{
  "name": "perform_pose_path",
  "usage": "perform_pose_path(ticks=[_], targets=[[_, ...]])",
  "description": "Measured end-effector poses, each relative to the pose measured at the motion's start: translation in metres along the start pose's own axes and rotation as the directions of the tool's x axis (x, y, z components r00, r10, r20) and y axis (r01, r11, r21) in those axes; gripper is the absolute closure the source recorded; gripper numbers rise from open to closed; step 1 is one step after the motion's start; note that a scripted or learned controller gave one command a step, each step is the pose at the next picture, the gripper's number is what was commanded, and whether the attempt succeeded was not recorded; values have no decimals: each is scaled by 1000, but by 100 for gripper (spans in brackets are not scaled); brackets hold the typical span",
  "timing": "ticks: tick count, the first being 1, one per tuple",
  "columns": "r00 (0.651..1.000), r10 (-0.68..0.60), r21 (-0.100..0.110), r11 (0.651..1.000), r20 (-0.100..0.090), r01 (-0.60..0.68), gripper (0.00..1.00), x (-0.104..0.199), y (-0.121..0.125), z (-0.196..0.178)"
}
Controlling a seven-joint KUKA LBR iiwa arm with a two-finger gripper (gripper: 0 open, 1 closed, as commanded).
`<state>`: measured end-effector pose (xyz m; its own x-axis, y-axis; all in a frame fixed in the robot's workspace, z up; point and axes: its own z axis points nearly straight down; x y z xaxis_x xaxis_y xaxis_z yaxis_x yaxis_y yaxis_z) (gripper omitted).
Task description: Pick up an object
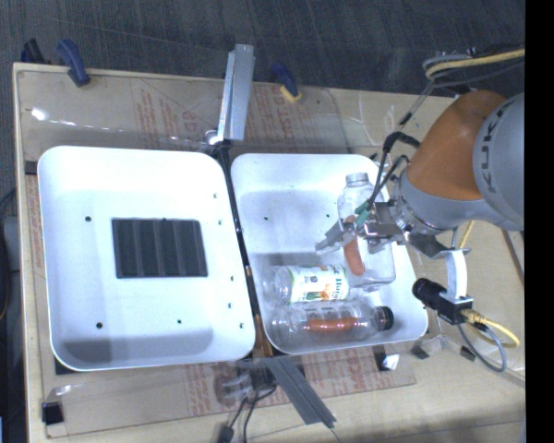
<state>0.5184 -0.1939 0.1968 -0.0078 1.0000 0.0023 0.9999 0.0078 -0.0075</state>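
My pincer [362, 232] hovers over the right bin [258, 178] above a clear bottle [358, 192]; its grip I cannot tell.

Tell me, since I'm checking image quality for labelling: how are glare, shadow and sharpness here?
Camera view: both white bins wash out bright; soft shadow along the left bin's lower edge; clear bottles are hard to outline against white; the gripper region looks slightly soft.

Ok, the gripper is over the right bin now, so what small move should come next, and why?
Probably a short straight descent. The gripper hangs over the upright clear bottle at the back of the right bin, while two more bottles lie toward the front. Whether it has hold of anything is unclear, so lowering a little onto the upright one seems safest.
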Motion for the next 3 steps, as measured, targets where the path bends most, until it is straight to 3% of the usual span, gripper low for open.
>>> perform_pose_path(ticks=[1, 2, 3], targets=[[998, -61, 0, 998, -1, 61, 0, -15, 6, 21], [991, -135, -3, 991, 2, 135, 0, -8, 32, -8], [943, -333, -5, 943, 5, 333, 0, -15, 61, 2]])
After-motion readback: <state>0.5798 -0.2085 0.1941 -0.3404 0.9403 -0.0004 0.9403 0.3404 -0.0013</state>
